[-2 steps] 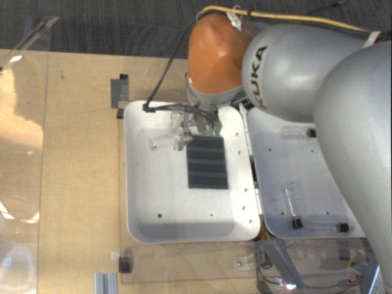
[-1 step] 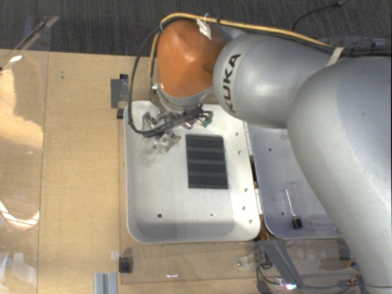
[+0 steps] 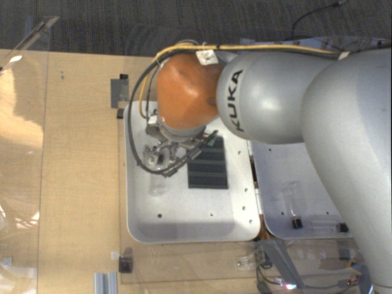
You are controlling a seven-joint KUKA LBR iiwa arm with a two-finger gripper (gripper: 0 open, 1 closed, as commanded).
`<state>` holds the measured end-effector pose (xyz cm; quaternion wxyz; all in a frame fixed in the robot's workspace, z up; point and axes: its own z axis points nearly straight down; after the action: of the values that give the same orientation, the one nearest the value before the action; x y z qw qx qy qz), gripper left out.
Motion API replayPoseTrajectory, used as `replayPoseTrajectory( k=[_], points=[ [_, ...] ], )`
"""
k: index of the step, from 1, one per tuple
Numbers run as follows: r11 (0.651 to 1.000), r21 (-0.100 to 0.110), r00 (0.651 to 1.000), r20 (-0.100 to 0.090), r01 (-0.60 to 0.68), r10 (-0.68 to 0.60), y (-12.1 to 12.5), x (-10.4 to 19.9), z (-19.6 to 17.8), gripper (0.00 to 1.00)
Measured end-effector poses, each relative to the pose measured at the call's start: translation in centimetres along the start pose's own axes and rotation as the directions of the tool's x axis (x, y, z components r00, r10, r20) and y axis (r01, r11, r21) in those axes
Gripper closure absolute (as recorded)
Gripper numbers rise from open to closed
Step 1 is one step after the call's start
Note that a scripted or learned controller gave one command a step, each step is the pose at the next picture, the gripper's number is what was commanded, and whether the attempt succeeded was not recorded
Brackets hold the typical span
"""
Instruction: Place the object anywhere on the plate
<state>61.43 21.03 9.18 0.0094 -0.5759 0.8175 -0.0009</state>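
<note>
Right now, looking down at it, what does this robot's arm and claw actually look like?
The arm is thick, rounded and silver-grey, with KUKA lettering in black on its side. Above the wrist sits a bulbous orange band. Yellow and black cables loop around it. The claw is a small cluster of dark metal parts.

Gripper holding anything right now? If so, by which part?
Cannot be told. The gripper hangs over the left bin beside a dark ridged plate; nothing is visibly in its grasp.

This looks like a robot lab: a big grey KUKA arm (image 3: 288,97) reaches over white bins (image 3: 184,225) on a wooden bench (image 3: 73,164), with cables (image 3: 294,274) beside the bins.
</note>
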Motion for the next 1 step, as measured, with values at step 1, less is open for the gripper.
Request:
replayPoseTrajectory(
  k=[1],
  points=[
    [0.889, -0.008, 0.889, -0.001, 0.458, -0.458, -5.96, 0.44, -11.38, 1.0]
  ],
)
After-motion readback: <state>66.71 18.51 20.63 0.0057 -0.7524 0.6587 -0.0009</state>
